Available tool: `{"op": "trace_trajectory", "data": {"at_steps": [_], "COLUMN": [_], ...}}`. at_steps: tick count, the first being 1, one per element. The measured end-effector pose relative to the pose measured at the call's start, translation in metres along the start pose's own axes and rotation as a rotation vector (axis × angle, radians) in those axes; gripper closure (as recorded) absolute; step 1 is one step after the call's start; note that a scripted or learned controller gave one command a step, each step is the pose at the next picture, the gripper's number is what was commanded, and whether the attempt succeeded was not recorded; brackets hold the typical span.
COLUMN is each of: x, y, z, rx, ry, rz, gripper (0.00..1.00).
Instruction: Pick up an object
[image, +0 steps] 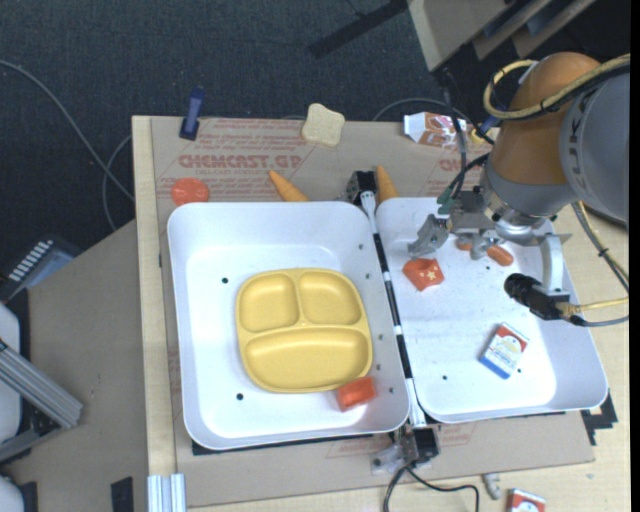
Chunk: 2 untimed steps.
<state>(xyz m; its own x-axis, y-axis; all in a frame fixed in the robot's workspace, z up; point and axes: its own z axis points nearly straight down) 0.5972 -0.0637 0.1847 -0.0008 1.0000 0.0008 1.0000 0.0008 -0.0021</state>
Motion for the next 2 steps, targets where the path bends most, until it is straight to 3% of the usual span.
{"op": "trace_trajectory", "data": {"at_steps": [1, 2], "x": [-0.035, -0.035], "y": [0.016, 0.017], "z": [0.100, 0.090], "rx": [-0.001, -0.004], "ry": [-0.001, -0.001], "rz": [0.002, 0.001], "gripper": [0.00, 1.00]}}
